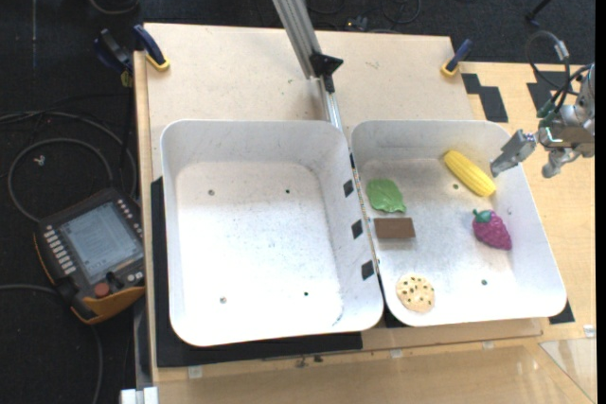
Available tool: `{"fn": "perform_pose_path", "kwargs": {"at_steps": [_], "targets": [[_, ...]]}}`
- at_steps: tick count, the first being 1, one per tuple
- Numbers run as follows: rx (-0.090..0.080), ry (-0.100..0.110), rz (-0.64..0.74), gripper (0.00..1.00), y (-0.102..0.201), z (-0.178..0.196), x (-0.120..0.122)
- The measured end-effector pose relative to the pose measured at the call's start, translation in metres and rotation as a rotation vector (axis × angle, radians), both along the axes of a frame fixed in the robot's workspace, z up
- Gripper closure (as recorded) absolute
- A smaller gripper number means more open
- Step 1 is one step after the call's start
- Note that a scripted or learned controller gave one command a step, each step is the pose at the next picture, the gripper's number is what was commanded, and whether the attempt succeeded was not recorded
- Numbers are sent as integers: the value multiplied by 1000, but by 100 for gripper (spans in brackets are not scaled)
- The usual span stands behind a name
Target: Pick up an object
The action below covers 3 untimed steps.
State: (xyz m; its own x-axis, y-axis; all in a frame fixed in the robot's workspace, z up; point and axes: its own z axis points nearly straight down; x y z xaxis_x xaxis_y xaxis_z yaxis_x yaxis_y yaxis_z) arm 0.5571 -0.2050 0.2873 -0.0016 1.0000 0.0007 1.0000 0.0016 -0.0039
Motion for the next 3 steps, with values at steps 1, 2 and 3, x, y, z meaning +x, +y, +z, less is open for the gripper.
{"fn": "perform_pose_path", "kwargs": {"at_steps": [1, 2, 3], "targets": [[-1, -4, 1, 0, 0, 2, 1], [0, 1, 2, 0, 6, -44, 5], [1, 3, -4, 0, -2, -102, 0]]}}
